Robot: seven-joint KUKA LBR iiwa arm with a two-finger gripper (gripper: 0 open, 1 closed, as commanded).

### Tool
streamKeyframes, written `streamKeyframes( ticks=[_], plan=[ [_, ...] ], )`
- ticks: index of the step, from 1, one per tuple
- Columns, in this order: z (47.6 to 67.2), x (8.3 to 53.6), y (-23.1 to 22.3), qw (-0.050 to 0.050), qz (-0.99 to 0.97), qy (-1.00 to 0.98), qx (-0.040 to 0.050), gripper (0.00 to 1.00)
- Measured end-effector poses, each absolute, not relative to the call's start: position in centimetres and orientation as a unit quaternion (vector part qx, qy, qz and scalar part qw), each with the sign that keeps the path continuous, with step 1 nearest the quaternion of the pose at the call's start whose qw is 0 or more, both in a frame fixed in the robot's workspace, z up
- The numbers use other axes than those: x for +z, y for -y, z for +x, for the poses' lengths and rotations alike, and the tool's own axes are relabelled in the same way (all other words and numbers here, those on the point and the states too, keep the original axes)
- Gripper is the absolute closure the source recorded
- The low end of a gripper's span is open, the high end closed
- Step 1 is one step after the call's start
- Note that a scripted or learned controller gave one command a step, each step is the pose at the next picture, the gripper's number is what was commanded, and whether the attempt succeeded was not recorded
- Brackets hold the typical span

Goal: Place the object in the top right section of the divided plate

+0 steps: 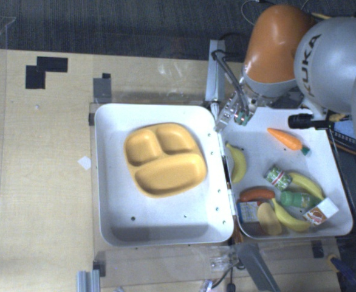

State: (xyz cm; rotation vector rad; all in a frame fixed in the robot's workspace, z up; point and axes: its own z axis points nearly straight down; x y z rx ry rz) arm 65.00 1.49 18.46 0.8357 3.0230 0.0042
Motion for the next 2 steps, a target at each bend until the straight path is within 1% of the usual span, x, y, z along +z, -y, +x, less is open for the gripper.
streamKeyframes(
  ticks=[1,2],
  plan=[
    [63.4,18.6,-11.1,0.003,0.065,-0.998,0.0019,1.00],
    [63.1,18.7,-8.5,0.005,-0.091,-0.996,0.0013,1.00]
  ],
)
